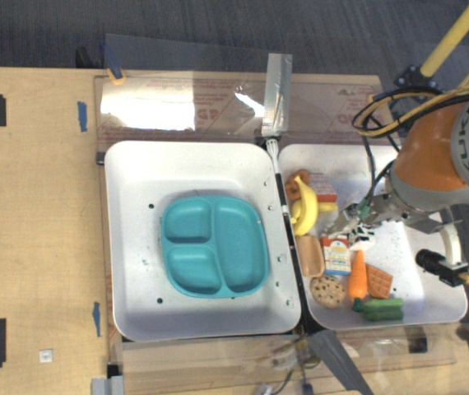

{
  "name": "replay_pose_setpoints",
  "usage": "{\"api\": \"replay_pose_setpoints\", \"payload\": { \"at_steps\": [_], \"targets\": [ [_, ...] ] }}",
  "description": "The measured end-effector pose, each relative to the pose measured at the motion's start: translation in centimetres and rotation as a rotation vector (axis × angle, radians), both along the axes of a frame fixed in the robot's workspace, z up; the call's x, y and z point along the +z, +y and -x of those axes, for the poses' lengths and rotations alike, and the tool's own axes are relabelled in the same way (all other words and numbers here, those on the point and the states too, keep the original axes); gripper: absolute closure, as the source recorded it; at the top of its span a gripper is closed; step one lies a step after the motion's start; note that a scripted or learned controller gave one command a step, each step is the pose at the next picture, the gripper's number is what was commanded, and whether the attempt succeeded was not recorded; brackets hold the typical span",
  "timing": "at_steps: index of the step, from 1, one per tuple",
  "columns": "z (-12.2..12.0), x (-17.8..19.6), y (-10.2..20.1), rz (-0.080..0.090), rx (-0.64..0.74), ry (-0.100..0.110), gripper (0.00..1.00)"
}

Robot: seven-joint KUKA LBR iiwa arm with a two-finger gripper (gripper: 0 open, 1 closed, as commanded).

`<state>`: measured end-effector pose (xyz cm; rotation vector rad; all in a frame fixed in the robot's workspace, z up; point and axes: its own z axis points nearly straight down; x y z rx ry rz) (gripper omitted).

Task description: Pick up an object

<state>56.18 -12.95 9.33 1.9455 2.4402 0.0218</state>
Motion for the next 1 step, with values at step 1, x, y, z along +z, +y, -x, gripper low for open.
{"api": "replay_pose_setpoints", "payload": {
  "at_steps": [1],
  "targets": [
    [7.44,-0.31,-1.77,0.000,-0.041,0.008,0.00]
  ]
}}
